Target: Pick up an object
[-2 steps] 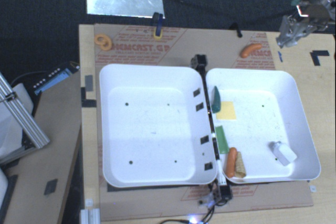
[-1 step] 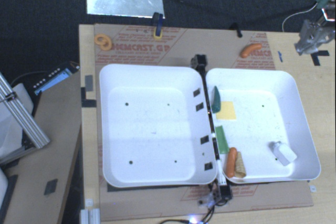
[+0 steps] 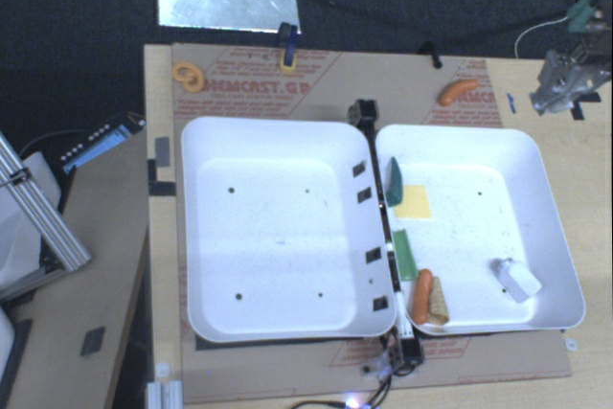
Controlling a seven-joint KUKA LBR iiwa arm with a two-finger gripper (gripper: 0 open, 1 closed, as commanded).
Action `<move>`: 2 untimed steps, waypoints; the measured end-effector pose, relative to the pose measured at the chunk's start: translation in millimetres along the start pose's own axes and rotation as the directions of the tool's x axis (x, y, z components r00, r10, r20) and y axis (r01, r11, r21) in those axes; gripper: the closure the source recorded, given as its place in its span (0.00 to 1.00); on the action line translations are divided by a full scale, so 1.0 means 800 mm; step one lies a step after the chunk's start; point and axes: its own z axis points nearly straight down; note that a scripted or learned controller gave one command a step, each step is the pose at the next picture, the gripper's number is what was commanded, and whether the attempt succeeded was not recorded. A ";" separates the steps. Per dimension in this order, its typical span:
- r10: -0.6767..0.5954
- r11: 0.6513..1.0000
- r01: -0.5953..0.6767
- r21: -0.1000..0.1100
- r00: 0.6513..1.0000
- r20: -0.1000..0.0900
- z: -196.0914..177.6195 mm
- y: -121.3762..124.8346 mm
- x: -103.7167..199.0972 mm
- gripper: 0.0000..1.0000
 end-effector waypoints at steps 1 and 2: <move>-0.001 1.000 0.001 0.001 1.000 0.000 0.000 -0.017 0.023 1.00; -0.001 1.000 0.001 0.001 1.000 -0.001 0.000 -0.020 0.052 1.00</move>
